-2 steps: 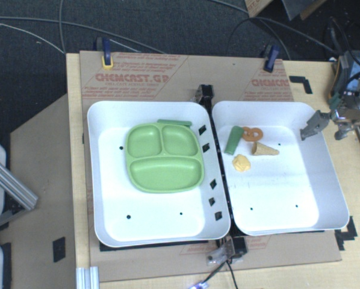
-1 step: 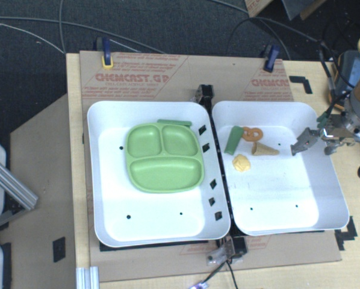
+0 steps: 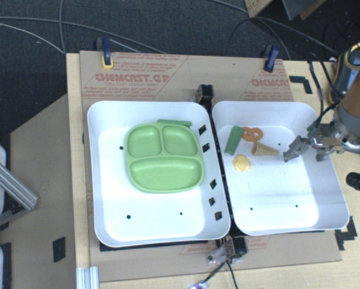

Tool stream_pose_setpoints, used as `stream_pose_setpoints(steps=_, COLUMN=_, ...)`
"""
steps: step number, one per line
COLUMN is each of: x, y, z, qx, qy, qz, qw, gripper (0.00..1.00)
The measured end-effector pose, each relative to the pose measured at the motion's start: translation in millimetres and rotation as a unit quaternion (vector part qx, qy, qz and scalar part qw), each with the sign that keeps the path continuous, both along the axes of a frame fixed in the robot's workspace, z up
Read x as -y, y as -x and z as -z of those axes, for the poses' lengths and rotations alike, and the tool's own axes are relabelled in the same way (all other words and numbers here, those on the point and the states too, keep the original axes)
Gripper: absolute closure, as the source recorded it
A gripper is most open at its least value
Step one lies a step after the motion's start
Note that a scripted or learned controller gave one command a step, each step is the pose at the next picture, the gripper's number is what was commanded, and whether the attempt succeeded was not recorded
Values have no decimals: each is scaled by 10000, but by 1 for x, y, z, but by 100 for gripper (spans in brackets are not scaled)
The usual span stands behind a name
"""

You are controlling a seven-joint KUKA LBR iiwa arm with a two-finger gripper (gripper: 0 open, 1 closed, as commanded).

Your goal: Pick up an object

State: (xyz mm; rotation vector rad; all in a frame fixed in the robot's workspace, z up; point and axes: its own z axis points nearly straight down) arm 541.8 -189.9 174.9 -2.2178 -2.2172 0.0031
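Left bin (image 3: 108, 179): well left of claw, holds green divided plate (image 3: 164, 158).
Right bin (image 3: 324, 203): claw over its right side.
Arm (image 3: 352, 95): enters from right.
Claw (image 3: 306, 148): fingers spread apart, nothing between them.
Green block (image 3: 234, 140): left of claw, tilted.
Tan cone (image 3: 265, 150): just left of claw, apart from fingertip.
Orange pretzel (image 3: 251, 134): up-left of claw, beside block.
Yellow piece (image 3: 241, 163): down-left of claw.
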Motion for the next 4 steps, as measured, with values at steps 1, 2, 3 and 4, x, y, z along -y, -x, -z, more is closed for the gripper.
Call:
stream_pose_setpoints(steps=1, x=5, y=3, z=62, qx=-9, qy=-4, qz=3, qw=10000, gripper=0)
stream_pose_setpoints(steps=2, x=6, y=1, z=47, qx=31, qy=7, qz=-1, qw=10000, gripper=100)
stream_pose_setpoints(steps=3, x=6, y=-2, z=-18, qx=64, qy=25, qz=-7, qw=10000, gripper=100)
stream_pose_setpoints(steps=4, x=9, y=0, z=-82, qx=67, qy=28, qz=-6, qw=10000, gripper=100)
